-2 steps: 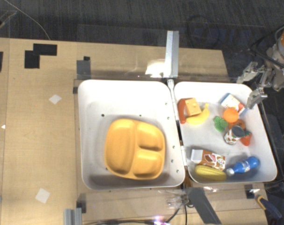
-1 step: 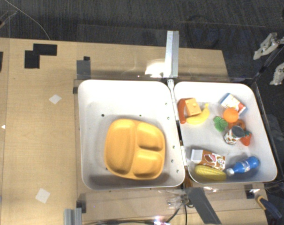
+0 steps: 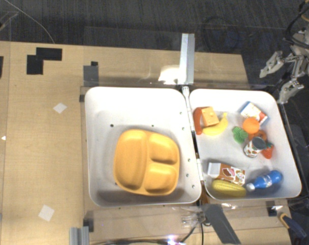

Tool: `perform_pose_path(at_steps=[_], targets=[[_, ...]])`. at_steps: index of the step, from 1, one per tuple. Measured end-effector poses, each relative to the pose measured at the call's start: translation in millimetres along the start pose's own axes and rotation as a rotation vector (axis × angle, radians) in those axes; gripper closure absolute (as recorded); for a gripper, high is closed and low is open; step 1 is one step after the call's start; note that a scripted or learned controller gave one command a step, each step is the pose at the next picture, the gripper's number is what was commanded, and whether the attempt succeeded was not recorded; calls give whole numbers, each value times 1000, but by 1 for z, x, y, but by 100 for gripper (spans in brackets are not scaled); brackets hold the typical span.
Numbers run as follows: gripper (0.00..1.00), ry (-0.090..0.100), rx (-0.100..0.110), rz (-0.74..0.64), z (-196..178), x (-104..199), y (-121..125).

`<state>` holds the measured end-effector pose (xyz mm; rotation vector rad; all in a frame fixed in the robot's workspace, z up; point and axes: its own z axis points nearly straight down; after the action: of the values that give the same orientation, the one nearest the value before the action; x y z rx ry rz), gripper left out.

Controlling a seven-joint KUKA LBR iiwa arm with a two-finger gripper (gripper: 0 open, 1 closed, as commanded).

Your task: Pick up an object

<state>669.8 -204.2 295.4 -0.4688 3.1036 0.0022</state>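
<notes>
The gripper (image 3: 286, 74) hangs spread and empty beyond the right bin (image 3: 288, 137); toy banana (image 3: 216, 128) yellow, curved.

The end effector (image 3: 289, 70) stood at the right edge of the view, its arm cut off there; whether its fingers were parted could not be told. In the right bin (image 3: 287, 137), a small carton (image 3: 231, 174) partly covered the corn cob (image 3: 227, 188), and the small can (image 3: 254, 148) was too small to read. The tabletop (image 3: 37, 152) ran past the left edge.
</notes>
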Motion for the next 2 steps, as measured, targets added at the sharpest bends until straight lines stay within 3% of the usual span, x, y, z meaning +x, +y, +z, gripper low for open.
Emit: perform_pose_path(at_steps=[1, 2], targets=[[0, -5, 3, 151, 142, 42, 13], [0, -9, 6, 330, 90, 72, 21]])
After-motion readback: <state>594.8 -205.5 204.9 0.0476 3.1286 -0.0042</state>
